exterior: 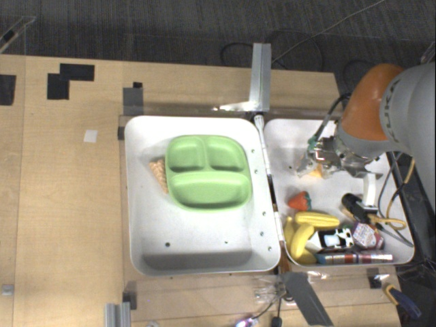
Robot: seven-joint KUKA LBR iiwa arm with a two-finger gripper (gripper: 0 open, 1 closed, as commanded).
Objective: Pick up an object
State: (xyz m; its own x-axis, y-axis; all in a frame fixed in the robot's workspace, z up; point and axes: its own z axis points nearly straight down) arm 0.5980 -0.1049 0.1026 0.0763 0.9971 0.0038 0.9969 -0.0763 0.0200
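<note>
My gripper (pixel 315 161) hangs low over the upper middle of the right bin (pixel 286 131), with the grey arm and its orange band reaching in from the right. A small pale orange thing (pixel 314 174) lies right under the gripper's tip; whether it is held is unclear. Below it sits a red strawberry-like toy (pixel 298 201). A yellow banana (pixel 308 227) lies at the bin's front, beside a black and white item (pixel 336 238), a pinkish packet (pixel 365 235) and a marker (pixel 354 257).
The left bin (pixel 146 203) holds a green divided plate (pixel 206 171), with a tan waffle-like piece (pixel 158 174) tucked at the plate's left edge. A metal post (pixel 261 77) stands behind the wall between the two bins.
</note>
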